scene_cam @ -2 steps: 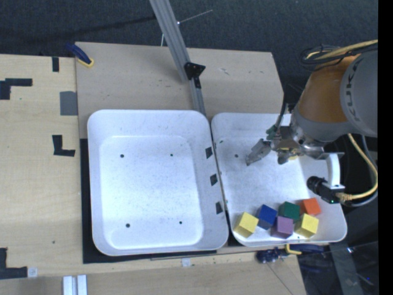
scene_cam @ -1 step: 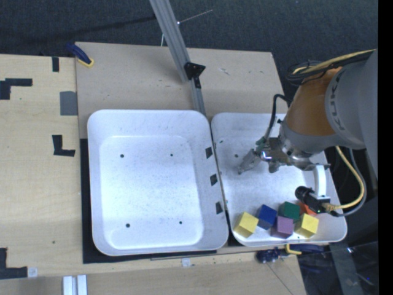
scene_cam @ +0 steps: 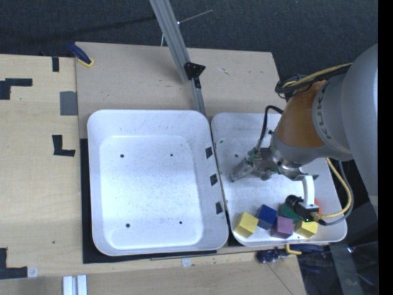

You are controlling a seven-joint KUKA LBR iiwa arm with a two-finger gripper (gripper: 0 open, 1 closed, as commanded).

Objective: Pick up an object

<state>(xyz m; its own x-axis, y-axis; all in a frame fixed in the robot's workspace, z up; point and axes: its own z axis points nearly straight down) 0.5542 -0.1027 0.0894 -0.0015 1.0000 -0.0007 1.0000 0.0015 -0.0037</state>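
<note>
Several blocks below the pincer

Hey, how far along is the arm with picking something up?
Done: the arm has reached into the right bin, and the gripper sits over the bin's bare middle. In hand: nothing visible between its fingers. Left: the yellow block, blue block and purple block lie clustered at the near edge, unpicked.
</note>
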